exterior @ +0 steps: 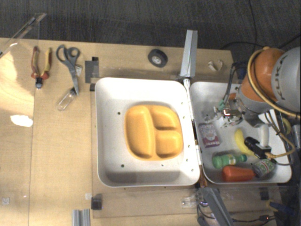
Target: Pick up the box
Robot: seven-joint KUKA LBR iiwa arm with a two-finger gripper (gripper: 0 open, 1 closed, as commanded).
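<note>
Box (209, 134): flat in right bin (202, 91), just left of and below hand (229, 112); hand's state cannot be told.

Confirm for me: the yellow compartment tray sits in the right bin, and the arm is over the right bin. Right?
Not quite. The yellow compartment tray sits in the left bin, not the right bin, as the camera view shows. The arm is indeed over the right bin.
</note>
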